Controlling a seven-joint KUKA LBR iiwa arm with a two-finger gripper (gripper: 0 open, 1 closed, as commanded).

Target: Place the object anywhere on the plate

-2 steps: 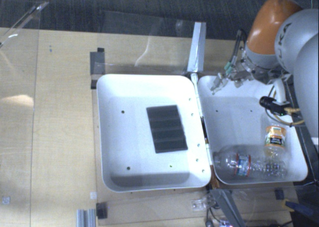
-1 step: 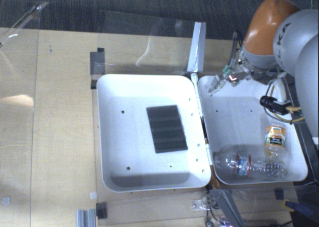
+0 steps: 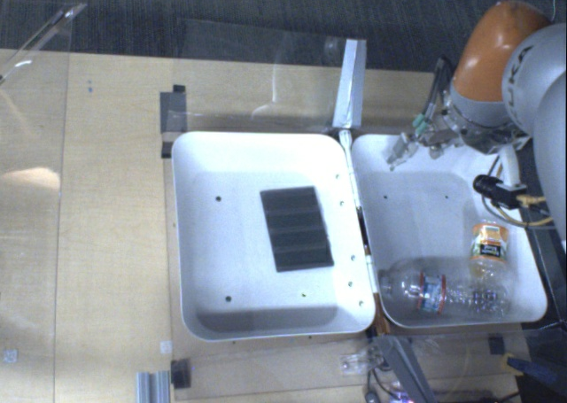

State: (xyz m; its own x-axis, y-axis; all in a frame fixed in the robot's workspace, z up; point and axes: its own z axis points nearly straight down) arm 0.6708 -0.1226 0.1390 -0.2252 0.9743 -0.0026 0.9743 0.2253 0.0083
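The gripper (image 3: 406, 146) of a grey arm (image 3: 536, 65) with an orange band (image 3: 492, 42) hangs over the far left corner of the right bin (image 3: 425, 215), close to the wall shared with the left bin (image 3: 213, 242); whether it is released or clenched cannot be told from this angle. The white floor beneath and in front of it lies open through the middle of the right bin. Along that bin's near wall, a clear plastic bottle (image 3: 443, 293) lies on its side. Just beyond the bottle, toward the right wall, is a small bottle with an orange label (image 3: 489, 246). Both are well apart from the gripper. Across the dividing walls, a dark ribbed plate (image 3: 296, 228) lies flat near the centre of the left bin, slightly skewed, with bare white floor on every side. A grey metal strip (image 3: 349, 82) rises at the far end of the gap between the bins. Pale wooden worktop (image 3: 89, 215) stretches away to the left.
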